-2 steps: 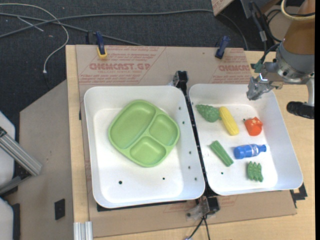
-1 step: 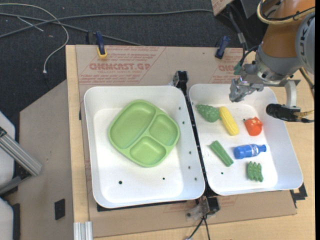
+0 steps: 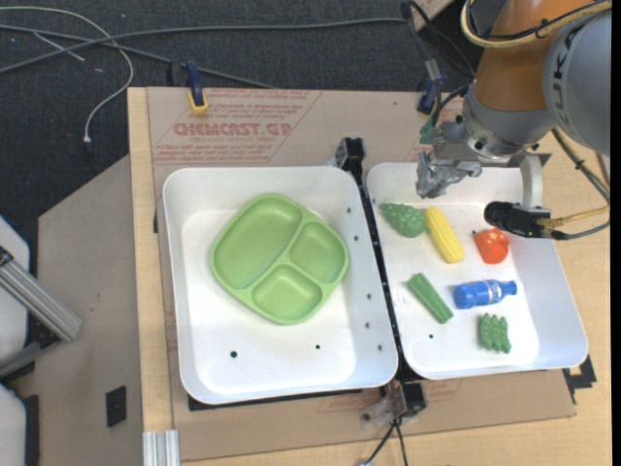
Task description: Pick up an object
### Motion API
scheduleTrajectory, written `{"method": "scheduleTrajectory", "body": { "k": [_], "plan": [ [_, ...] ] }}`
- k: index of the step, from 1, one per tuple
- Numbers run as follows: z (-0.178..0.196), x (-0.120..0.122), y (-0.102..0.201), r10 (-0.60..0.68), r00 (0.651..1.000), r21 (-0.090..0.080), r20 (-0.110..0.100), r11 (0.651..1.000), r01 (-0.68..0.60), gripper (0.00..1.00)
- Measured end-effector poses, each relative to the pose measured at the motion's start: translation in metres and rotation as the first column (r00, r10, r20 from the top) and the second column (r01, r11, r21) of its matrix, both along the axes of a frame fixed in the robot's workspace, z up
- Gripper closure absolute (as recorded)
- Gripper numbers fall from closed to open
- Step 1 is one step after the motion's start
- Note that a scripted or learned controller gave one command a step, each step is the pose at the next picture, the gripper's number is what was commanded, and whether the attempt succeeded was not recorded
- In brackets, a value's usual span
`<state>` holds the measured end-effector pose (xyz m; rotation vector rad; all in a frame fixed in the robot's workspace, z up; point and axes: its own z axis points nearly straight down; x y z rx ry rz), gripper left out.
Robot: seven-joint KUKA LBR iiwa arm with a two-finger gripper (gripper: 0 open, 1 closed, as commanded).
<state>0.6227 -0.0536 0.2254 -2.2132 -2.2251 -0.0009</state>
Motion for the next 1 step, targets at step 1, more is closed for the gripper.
{"method": "scheduleTrajectory", "body": {
  "k": [1],
  "plan": [
    [-0.0077,-0.0072,0.0481,0.0,1.0,0.0,-0.001,1.0,0.0,1.0]
  ]
}}
